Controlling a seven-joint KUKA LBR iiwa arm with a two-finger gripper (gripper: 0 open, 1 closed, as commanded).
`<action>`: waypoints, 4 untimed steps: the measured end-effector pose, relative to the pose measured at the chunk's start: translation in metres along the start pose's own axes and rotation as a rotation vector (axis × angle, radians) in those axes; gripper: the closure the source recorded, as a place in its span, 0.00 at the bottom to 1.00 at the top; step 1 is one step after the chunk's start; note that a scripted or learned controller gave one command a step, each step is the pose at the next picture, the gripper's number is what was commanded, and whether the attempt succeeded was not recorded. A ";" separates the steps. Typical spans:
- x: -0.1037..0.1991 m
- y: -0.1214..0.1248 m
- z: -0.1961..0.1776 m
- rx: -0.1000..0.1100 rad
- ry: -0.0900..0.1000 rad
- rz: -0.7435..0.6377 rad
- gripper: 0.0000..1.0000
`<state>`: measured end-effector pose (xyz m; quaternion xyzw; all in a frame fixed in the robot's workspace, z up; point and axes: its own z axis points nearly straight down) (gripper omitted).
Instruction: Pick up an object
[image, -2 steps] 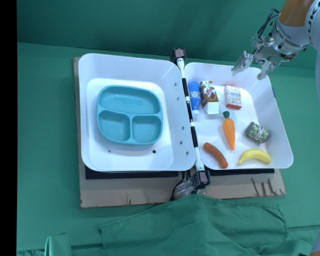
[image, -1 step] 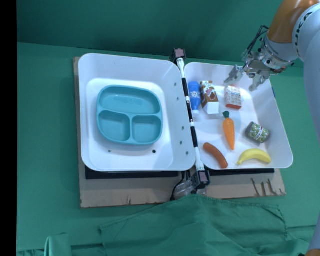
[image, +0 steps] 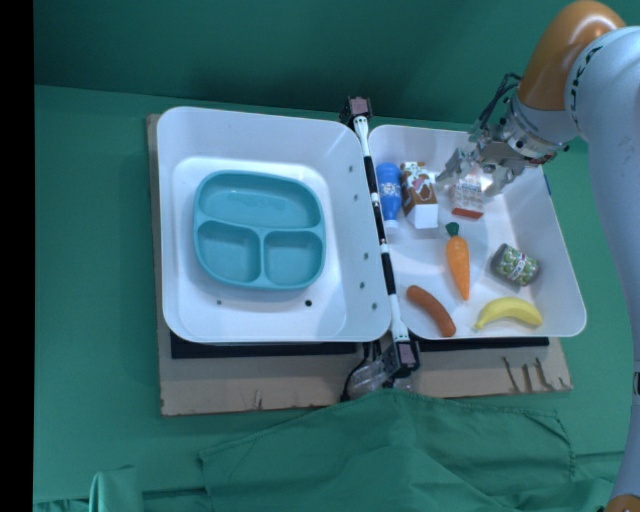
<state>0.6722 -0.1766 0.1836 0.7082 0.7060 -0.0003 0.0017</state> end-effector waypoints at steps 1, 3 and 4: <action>-0.001 0.002 -0.017 -0.012 -0.005 0.001 1.00; -0.009 0.009 -0.113 -0.008 0.000 -0.001 1.00; -0.006 0.013 -0.181 -0.011 -0.001 -0.001 1.00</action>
